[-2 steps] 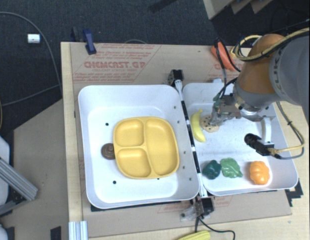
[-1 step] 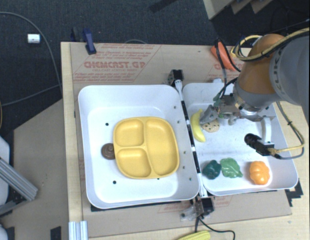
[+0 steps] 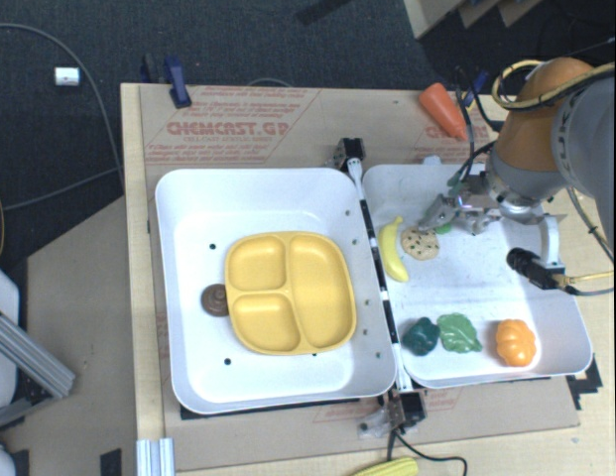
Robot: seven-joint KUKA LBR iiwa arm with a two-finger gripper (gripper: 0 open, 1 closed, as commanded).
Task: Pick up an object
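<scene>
While the hand (image 3: 448, 214) hangs low in the upper part of the right bin (image 3: 546, 365), its state is hard to judge: the view is too cluttered there to say whether it is spread, pressed together or pinching anything. Just below and to its left lies a speckled cookie (image 3: 421, 244), perhaps touching it, and beyond that a banana (image 3: 391, 251) rests against the bin's left wall. Farther down, well apart from the hand, sit a dark green piece (image 3: 421, 336), a light green piece (image 3: 458, 332) and an orange fruit (image 3: 515, 341). A flat cookie could slip or get shoved into the banana; the nearby wall cramps any approach from that side. Open floor lies below and right of the hand. The left bin (image 3: 179, 266) holds a yellow tray (image 3: 290, 294).
</scene>
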